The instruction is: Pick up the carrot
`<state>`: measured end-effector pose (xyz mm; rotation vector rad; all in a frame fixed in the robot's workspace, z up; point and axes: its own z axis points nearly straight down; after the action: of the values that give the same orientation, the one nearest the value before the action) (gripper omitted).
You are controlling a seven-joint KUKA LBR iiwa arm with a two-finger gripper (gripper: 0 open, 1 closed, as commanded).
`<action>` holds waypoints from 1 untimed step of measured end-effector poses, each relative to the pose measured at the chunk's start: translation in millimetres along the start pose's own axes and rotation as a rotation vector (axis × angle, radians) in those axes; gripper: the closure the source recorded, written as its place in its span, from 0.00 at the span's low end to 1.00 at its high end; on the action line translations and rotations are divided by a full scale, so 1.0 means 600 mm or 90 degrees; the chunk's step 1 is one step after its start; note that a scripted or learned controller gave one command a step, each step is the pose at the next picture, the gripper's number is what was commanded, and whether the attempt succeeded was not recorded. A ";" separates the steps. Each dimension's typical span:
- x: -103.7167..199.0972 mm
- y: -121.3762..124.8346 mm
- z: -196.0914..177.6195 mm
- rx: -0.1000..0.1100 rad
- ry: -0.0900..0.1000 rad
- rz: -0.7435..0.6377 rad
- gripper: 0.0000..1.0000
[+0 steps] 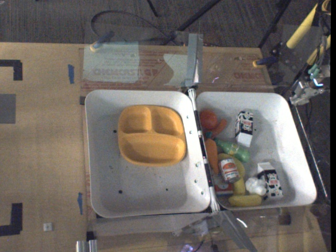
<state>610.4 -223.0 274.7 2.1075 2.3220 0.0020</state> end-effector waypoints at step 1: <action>0.016 0.082 -0.031 0.000 0.000 0.161 1.00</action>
<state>658.3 -208.4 293.3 2.3831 2.0387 0.0023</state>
